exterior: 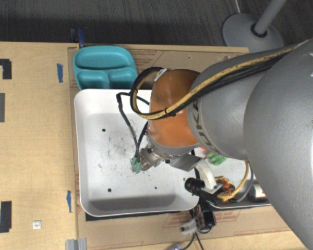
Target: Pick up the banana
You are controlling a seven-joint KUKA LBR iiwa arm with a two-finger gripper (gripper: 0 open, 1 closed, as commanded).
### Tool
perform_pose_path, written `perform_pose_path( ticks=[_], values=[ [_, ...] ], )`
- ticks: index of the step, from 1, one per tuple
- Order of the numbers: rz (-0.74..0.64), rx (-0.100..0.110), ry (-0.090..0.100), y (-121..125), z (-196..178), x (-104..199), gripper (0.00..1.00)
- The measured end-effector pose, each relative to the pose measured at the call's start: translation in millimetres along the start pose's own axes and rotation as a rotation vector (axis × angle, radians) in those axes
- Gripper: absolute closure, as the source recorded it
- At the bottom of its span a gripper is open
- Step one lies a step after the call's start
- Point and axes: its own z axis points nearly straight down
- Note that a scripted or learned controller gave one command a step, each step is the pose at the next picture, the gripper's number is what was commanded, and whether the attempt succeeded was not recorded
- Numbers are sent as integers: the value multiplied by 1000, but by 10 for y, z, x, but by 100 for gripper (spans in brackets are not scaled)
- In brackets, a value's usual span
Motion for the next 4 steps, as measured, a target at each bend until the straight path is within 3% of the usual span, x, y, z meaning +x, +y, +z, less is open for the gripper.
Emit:
perform_pose_path(
  ticks=[1,2,4],
  values=[
    [-264,-3,0,112,893,130,100],
    [-72,-3,-2,210,894,307,100],
    [-72,-6,-3,219,699,305,100]
  ],
)
